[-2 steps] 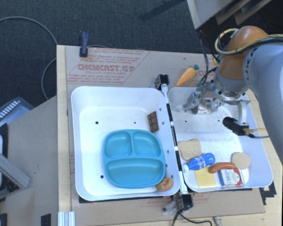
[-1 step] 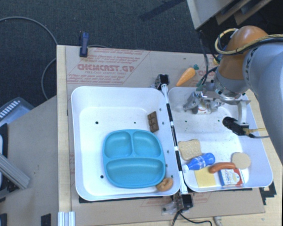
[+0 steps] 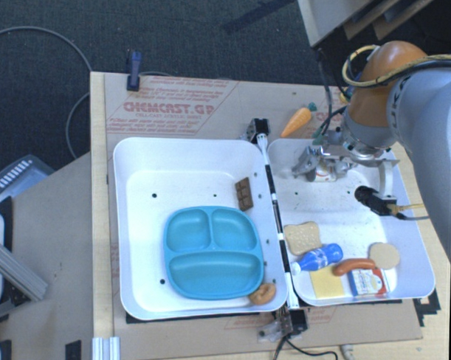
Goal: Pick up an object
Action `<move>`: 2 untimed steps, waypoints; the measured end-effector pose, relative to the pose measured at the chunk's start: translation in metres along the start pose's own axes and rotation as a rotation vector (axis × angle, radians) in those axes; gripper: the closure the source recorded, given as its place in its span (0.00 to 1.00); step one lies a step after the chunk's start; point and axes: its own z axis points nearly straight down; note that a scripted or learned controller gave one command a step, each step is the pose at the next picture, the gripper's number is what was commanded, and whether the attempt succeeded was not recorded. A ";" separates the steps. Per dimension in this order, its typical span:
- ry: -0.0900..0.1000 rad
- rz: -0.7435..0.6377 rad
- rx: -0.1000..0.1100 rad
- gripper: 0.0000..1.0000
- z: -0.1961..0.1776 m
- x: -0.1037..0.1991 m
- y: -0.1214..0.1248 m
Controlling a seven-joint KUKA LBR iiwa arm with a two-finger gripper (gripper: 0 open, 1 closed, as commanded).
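Observation:
My gripper [image 3: 319, 165] hangs low over the far end of the right bin [image 3: 335, 205], above bare white floor. Nothing shows in its grasp. Nearer the front of that bin lie a slice of bread [image 3: 302, 236], a blue bottle [image 3: 319, 257], a red sausage [image 3: 351, 266], a yellow cheese slice [image 3: 326, 283], a round pale cookie [image 3: 384, 255] and a small printed packet [image 3: 367, 282]. All of these lie well toward the camera from the gripper.
The left bin [image 3: 136, 209] holds a blue divided plate [image 3: 212, 251], a brown chocolate bar [image 3: 244, 194] by its right wall and a small brown pastry [image 3: 264, 293] at its front right corner. An orange carrot [image 3: 296, 121] lies on the bench behind the right bin.

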 end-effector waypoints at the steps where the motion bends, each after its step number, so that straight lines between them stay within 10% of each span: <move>1: 0.000 0.000 0.000 0.00 0.000 0.000 0.000; 2: -0.011 0.007 0.006 0.00 0.002 0.005 0.004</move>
